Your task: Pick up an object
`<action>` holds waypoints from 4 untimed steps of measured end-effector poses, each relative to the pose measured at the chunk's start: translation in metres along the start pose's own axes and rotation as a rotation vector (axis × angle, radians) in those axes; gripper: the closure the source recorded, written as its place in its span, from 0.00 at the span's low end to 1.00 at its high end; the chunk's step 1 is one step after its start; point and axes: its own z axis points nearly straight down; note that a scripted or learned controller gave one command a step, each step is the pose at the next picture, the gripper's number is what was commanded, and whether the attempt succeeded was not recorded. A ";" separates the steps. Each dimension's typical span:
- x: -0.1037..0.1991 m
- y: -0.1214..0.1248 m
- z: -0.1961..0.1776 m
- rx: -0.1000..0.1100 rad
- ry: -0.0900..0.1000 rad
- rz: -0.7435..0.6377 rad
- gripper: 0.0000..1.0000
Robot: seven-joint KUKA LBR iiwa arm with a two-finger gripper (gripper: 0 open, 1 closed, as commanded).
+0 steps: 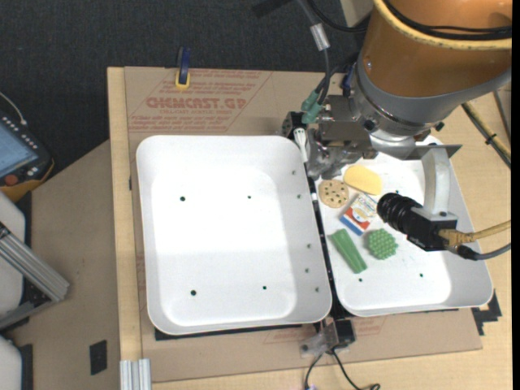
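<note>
Arm [422,63] hides much of right bin [455,287].

We read 1 clear legend: red print on the brown cardboard sheet [213,96] under the bins, along its far edge, reading roughly "CHEMCAST GP", with smaller red lines above and below it too fine for us to make out. The small red, white and blue packet [358,215] in the right bin [439,292] carries printing, but we cannot read it.
</note>
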 end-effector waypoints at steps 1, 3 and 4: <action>0.049 0.000 -0.066 -0.004 0.003 -0.004 1.00; 0.047 0.001 -0.084 -0.001 0.000 -0.001 1.00; 0.048 0.001 -0.094 -0.004 0.001 -0.001 1.00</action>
